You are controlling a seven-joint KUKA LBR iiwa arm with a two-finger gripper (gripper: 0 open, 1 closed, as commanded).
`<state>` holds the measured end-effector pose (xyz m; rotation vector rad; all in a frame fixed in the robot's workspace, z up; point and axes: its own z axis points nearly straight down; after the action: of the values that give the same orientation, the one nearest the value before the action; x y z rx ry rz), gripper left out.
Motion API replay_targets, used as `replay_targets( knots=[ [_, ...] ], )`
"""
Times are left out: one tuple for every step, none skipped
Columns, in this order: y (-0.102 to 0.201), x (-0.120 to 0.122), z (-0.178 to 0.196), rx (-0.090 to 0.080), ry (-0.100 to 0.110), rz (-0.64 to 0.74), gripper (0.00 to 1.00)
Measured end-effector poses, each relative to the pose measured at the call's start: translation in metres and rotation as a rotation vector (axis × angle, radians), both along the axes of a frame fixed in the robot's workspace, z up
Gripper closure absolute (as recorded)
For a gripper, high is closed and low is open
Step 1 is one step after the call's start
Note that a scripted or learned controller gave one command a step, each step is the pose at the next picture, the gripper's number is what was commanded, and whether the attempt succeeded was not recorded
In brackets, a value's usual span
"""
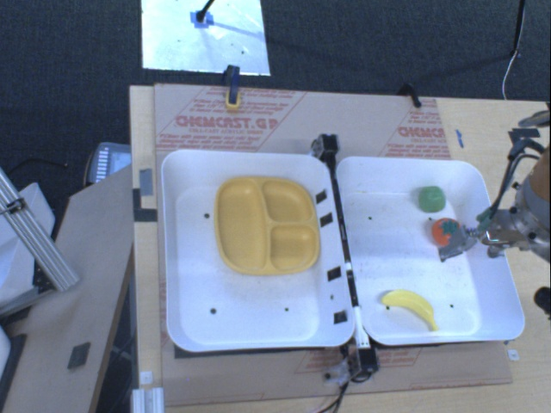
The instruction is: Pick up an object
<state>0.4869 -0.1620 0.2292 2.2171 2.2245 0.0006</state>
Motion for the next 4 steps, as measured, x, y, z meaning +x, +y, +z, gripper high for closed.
replay_targets(
  knots=[
    [0.004, 0.001, -0.042, 0.002, 0.003, -0.002, 0.00],
    [0.005, 0.007, -0.103, 0.002, 0.004, -0.003, 0.00],
    [0.005, 0.007, -0.147, 0.001, 0.002, -0.004, 0.00],
    [0.005, 0.008, -0.135, 0.000, -0.001, -0.003, 1.00]
  ],
)
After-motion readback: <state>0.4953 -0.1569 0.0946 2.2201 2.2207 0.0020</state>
